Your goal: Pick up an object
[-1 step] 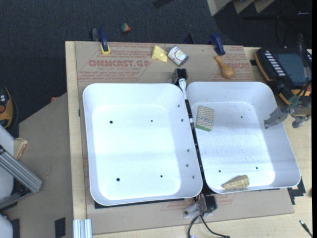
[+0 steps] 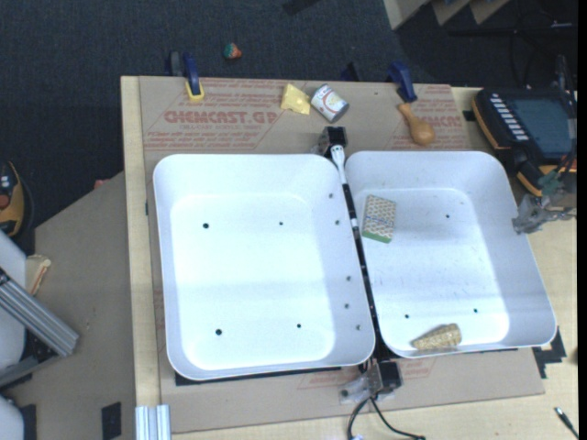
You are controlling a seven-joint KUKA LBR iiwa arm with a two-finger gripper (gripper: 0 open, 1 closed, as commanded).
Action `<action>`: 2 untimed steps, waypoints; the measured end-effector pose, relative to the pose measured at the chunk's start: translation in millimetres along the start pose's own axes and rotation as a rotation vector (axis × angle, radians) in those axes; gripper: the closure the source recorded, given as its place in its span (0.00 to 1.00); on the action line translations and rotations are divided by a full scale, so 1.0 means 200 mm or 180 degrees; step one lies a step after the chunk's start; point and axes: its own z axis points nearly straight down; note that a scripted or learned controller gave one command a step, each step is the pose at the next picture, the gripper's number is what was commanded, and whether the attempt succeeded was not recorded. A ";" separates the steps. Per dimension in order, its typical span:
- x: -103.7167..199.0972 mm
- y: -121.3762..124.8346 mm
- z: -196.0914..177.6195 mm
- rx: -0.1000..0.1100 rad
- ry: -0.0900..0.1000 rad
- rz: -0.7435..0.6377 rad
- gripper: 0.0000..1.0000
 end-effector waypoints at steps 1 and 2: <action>0.10 0.01 -0.75 -0.0046 -0.0012 -0.0011 1.00; 0.46 0.11 -0.38 0.0036 0.0024 -0.0022 1.00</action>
